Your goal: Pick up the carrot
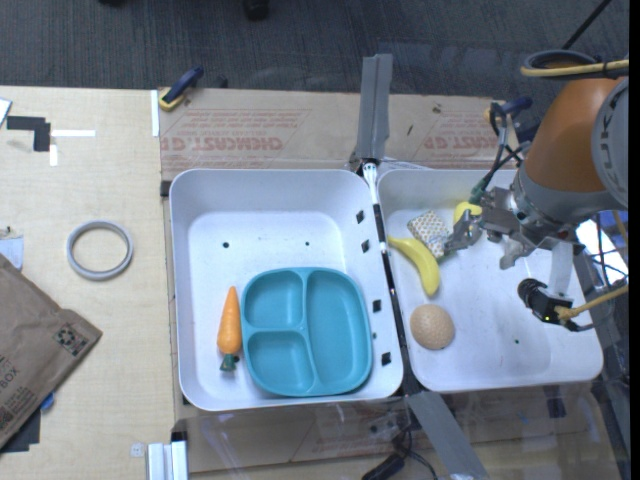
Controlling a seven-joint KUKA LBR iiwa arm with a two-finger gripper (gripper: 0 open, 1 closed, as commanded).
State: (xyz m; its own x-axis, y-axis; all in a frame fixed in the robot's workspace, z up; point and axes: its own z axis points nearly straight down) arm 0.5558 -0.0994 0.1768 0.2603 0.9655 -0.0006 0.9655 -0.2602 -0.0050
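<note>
We see the carrot (230,326) lying in the left bin (190,268), along the bin's left side, its orange body running top to bottom with the green stub at the near end. It rests just beside the left edge of a teal divided plate (305,330), close enough that we cannot tell whether the two touch. The plate fills the lower middle of that bin, its three compartments bare.

The arm (570,148) reaches in from the right and hangs over the right bin (500,358), well apart from the carrot. Its claw (462,233) sits near the upper middle of that bin, pointing left toward a small speckled object (430,228) and a yellow banana (420,261). The view of the claw is small and cluttered with cables, so we cannot tell its state; nothing is visibly held in it.

The banana curves down from the bin's upper left, and below it sits a round tan ball-like item (432,326). A second small yellow piece (462,211) shows just beside the claw.

Outside the bins, on the surface (90,168), a ring of tape (100,249) lies to the left, with a brown cardboard box (35,343) at the lower left corner.
</note>
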